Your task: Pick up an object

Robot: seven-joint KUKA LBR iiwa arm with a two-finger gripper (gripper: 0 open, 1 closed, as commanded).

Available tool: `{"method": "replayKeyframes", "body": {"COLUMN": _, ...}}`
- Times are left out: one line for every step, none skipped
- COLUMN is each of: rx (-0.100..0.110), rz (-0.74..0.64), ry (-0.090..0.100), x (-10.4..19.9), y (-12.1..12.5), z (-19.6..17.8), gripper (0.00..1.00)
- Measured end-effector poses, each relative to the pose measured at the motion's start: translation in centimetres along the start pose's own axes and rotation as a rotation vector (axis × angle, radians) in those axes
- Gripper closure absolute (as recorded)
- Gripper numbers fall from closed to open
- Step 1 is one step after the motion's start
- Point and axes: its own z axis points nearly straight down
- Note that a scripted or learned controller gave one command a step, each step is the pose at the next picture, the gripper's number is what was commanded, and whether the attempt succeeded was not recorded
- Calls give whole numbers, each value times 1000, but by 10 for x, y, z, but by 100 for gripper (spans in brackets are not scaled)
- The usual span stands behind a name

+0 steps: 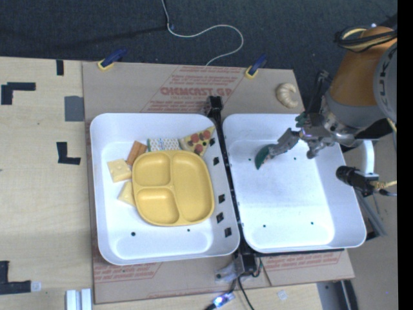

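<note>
Over the right bin [335, 234], the pincer [268, 155] reaches in from the right with a small dark-green object [261, 157] at its tip. The object seems pinched between narrowly set fingers, just above the bin floor near the divider. The hold looks to be at the very tips, so a quick lift could shake it loose. The yellow divided plate [173, 187] lies in the bin left of that divider.

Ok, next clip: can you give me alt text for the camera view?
A grey robot arm reaches from the right over the right white bin, its gripper at a small dark green object. The left white bin holds a yellow divided plate among small food-like items.
</note>
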Motion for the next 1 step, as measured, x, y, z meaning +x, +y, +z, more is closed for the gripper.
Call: {"method": "replayKeyframes", "body": {"rx": -13, "rz": -3, "ry": -2, "x": 0, "y": 3, "z": -7, "gripper": 0}}
